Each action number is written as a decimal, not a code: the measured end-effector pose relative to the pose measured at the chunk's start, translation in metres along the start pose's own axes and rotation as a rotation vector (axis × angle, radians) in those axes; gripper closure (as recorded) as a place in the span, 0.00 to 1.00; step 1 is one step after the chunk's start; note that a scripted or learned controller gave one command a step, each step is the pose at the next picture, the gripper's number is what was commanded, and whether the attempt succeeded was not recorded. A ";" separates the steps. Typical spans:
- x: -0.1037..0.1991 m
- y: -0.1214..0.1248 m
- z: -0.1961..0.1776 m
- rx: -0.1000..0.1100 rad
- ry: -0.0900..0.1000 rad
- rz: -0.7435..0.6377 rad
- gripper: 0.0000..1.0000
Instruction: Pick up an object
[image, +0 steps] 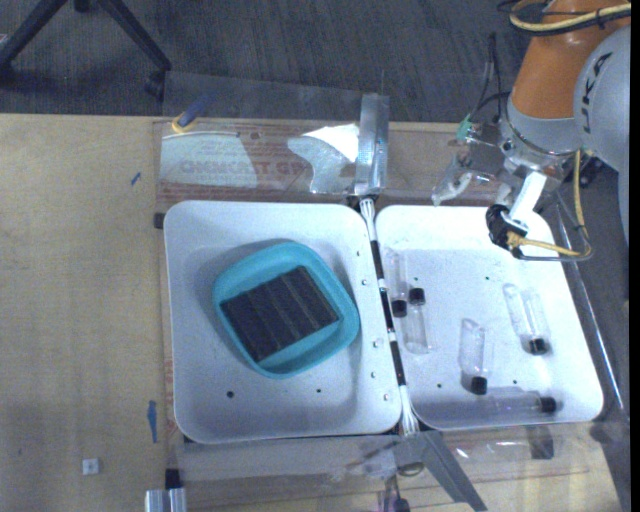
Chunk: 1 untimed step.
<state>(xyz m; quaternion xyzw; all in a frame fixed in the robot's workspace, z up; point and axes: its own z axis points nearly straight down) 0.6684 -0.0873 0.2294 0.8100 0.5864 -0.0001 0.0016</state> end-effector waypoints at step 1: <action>-0.030 -0.047 0.054 0.004 0.002 -0.032 0.00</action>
